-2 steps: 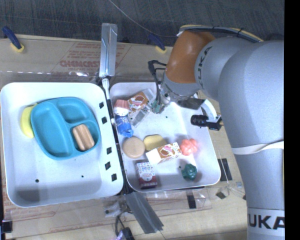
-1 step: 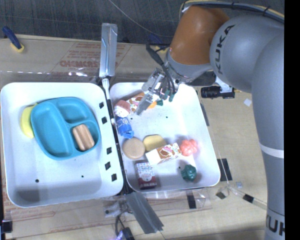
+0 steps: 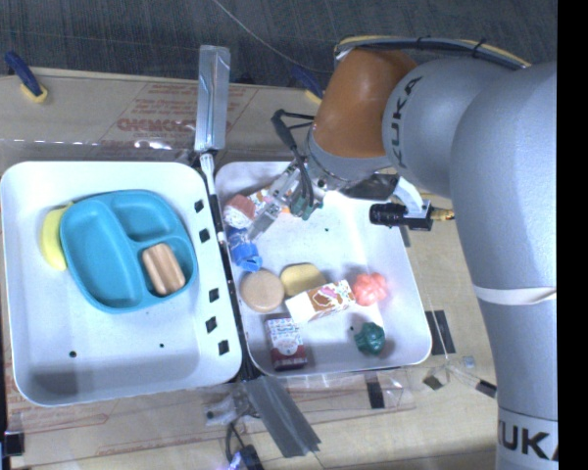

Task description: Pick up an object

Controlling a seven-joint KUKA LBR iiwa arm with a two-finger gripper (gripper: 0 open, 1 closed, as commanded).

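Observation:
My gripper point(image 3: 270, 211) hangs low over the upper left corner of the right bin point(image 3: 397, 262), below the orange band of the arm. Right beside its tip lies a red and white packet point(image 3: 239, 208), and a small blue object point(image 3: 244, 254) sits just below. Whether the gripper touches the packet I cannot tell. Further down the bin lie a round tan disc point(image 3: 262, 290), a yellow piece point(image 3: 302, 277), a white and orange carton point(image 3: 321, 302), a pink object point(image 3: 370, 286), a green object point(image 3: 370, 338) and a dark red packet point(image 3: 286, 342).
The left bin point(image 3: 39, 360) holds a blue divided plate point(image 3: 113, 238) with a brown bread roll point(image 3: 163, 268) in one compartment and a yellow item point(image 3: 51, 238) poking out at its left edge. A black-clipped divider point(image 3: 216, 262) separates the bins.

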